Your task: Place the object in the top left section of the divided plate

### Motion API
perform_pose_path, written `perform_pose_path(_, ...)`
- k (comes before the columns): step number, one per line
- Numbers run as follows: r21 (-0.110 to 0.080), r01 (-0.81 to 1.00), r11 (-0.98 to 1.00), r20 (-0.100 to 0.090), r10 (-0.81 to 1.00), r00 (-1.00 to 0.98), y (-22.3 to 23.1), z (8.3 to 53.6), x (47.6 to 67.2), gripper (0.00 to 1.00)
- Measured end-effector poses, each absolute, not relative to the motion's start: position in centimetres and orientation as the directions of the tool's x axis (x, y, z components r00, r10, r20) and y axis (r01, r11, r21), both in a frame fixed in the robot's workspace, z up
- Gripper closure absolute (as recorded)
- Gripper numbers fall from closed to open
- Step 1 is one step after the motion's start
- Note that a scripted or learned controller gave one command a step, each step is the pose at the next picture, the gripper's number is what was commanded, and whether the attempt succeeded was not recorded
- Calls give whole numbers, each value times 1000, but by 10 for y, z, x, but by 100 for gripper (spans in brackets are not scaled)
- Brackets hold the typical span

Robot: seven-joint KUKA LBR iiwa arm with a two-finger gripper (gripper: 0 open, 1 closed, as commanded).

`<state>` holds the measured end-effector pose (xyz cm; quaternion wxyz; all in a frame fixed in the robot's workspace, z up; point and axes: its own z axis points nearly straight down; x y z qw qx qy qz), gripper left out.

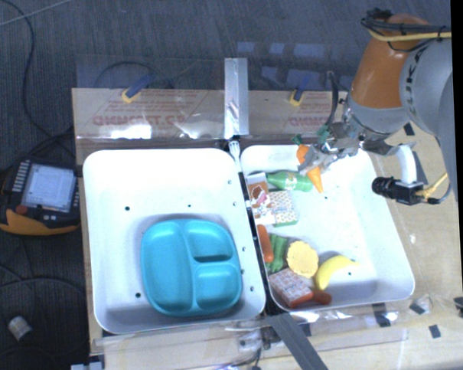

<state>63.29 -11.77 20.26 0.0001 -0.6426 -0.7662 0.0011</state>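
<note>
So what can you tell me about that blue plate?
The blue plate looks like smooth turquoise plastic, with rounded corners and raised ridges splitting it into three sections: one long one on the left and two smaller ones on the right. It lies flat on the floor of the left white bin, toward the front, with nothing in it.

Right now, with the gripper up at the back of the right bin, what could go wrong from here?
The gripper sits among crowded toys: an orange piece and a green bottle touch, so it may grab the wrong one or two together. The blue divided plate lies in the other bin; a weak grip could drop the item crossing the divider.
</note>
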Motion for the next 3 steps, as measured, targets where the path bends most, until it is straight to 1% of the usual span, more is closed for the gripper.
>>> perform_pose_path(1, -3, 969, 246, 2, 969, -246, -24, 182, 606, 100)
perform_pose_path(2, -4, 978, 210, 2, 978, -210, 62, 182, 572, 100)
perform_pose_path(3, -4, 978, 210, 2, 978, -210, 62, 182, 572, 0)
